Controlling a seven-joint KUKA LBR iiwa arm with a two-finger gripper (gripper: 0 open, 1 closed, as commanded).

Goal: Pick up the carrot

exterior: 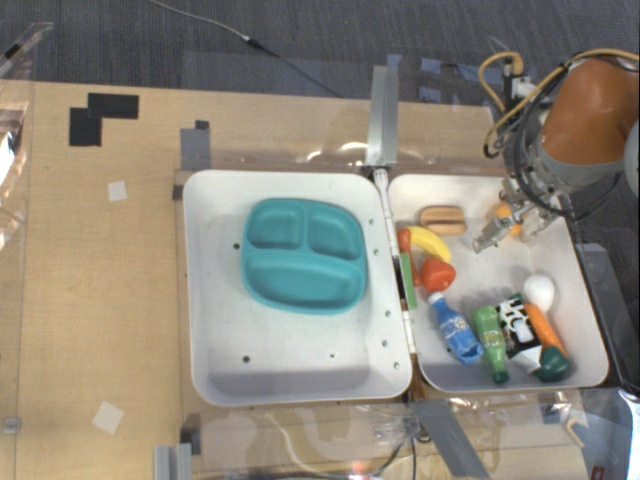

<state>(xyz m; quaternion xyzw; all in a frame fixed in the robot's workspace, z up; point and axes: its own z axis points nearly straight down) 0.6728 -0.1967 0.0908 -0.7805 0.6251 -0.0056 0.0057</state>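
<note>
Beside carrot (545,326): egg (539,291), cow-print carton (516,325).

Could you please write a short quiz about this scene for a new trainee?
1. True or false: the teal divided plate lies in the right bin.
2. Which thing lies right beside the carrot? A) hot dog bun B) black-and-white cow carton C) banana
3. Fill in: the gripper is above the ___ part of the right bin, apart from the carrot.

Key: 1. False, it is in the left bin. 2. B. 3. Far (upper in the view).
</note>
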